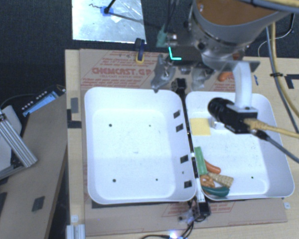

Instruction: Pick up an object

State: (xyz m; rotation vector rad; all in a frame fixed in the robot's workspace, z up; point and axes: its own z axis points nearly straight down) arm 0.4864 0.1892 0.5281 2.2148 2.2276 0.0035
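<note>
My gripper (179, 78) hangs over the back edge of the bench, above the seam between the two bins. Its two grey fingers (161, 77) stand well apart, open, with nothing between them. In the right bin (274, 158) a yellow block (200, 127) lies near the left wall. At the front left corner of that bin sits a small heap: a green stick (199, 159), an orange carrot-like piece (212, 169), a tan cracker-like piece (222, 180) and a teal curved piece (217, 191). The left bin (134, 143) shows only its white floor.
A black cylinder (229, 114) on a white bracket, with a yellow cable, hangs from the arm over the right bin's back. A yellow-and-blue clamp (139, 51) stands behind the left bin. A small orange item (224, 76) lies behind the right bin.
</note>
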